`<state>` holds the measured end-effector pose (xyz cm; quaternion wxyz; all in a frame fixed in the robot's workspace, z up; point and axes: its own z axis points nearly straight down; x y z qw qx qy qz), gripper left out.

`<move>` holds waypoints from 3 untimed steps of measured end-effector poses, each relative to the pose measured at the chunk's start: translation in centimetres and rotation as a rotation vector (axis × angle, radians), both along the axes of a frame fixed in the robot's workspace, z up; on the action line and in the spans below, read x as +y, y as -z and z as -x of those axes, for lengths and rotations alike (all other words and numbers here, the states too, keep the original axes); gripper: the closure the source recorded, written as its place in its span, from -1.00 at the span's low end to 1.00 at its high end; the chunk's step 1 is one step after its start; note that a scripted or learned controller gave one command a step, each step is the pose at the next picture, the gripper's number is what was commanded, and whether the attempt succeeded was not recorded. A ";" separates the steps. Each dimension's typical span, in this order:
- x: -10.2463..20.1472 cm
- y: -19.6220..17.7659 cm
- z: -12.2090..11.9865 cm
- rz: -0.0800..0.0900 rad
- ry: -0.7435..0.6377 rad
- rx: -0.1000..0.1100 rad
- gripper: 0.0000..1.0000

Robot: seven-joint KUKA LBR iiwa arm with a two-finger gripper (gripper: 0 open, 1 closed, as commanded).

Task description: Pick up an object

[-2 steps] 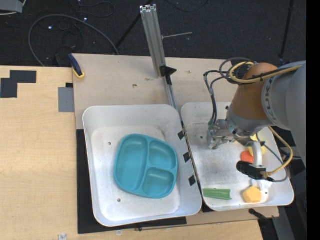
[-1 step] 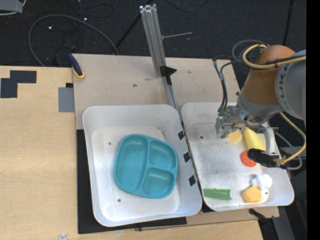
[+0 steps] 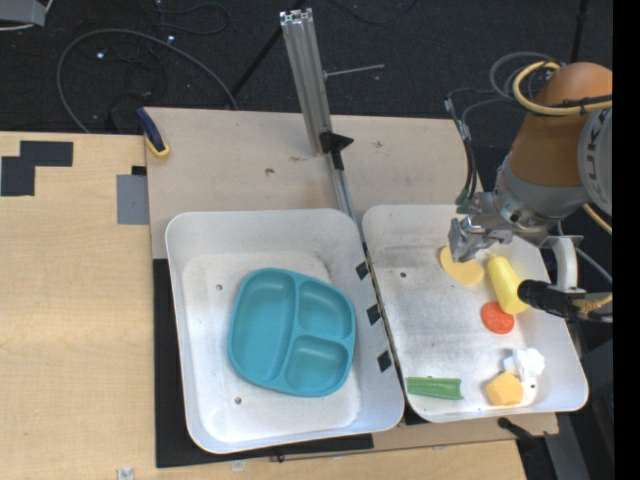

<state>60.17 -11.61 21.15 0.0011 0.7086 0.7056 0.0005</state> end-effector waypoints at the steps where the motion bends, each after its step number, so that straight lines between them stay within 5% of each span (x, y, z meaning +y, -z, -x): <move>1: -0.1 -1.8 0.0 -0.001 -0.003 0.003 1.00; 3: 10.6 -1.8 -0.2 -0.004 -0.010 0.007 1.00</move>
